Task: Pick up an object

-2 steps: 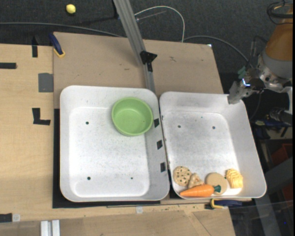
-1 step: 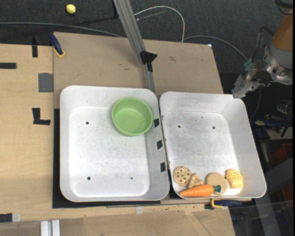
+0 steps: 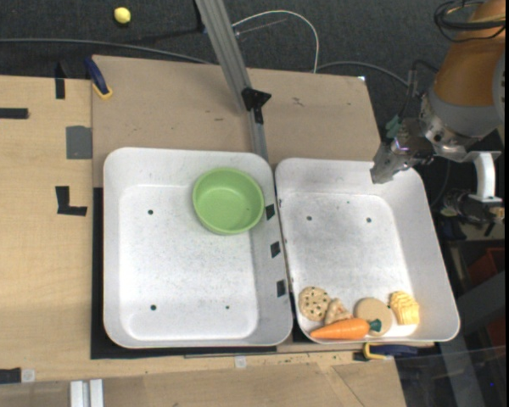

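Overhead slanted view of the bench [image 3: 34,227] carrying two shallow white bins side by side. The left bin [image 3: 136,303] holds a single light-green round bowl [image 3: 228,200], upright, with a plain smooth rim, sitting near the bin's far edge toward the right. The right bin [image 3: 356,253] holds a cluster of small toy foods along its near edge: a round tan cookie with dark chips [image 3: 313,301] at the left; an orange carrot with a green stem end [image 3: 346,329] lying on its side along the near wall; a round beige-brown piece [image 3: 373,312] just behind the carrot; and a yellow ridged piece [image 3: 404,308] at the right of the group. The pieces lie close together, some touching; a further pale piece between cookie and carrot is too small to identify. The grey arm with orange band [image 3: 471,75] enters from the right. Its claw [image 3: 388,166] hangs over the far right corner of the right bin, well apart from the food cluster, with nothing visibly between its fingers; whether it is released or clenched cannot be told. A small yellow ball [image 3: 122,14] lies on the dark floor beyond the bench.
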Controlling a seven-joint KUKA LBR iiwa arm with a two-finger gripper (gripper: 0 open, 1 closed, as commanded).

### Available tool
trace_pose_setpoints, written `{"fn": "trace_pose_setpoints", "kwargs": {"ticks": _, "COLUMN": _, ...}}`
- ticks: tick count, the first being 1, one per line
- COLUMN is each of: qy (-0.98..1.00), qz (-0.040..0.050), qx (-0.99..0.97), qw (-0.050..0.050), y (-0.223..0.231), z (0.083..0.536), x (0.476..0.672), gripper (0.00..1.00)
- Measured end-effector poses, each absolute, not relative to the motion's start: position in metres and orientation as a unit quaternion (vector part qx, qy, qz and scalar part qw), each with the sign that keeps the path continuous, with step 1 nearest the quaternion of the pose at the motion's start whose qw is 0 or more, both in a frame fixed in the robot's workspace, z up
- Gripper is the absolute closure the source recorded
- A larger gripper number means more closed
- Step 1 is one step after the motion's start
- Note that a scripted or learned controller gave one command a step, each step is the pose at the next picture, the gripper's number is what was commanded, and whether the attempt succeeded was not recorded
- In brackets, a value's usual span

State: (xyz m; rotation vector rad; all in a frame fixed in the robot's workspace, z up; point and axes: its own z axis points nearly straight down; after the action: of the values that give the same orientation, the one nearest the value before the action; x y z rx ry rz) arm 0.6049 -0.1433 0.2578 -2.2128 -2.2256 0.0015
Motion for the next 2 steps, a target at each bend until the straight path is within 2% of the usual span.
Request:
{"fn": "trace_pose_setpoints", "kwargs": {"ticks": 1, "qy": -0.710, "qz": -0.0003, "qx": -0.705, "qw": 0.001, "y": -0.086, "z": 0.261, "x": 0.595, "gripper": 1.00}}
{"fn": "trace_pose_setpoints", "kwargs": {"ticks": 2, "qy": -0.709, "qz": 0.0005, "qx": -0.705, "qw": 0.002, "y": -0.040, "z": 0.258, "x": 0.574, "gripper": 1.00}}
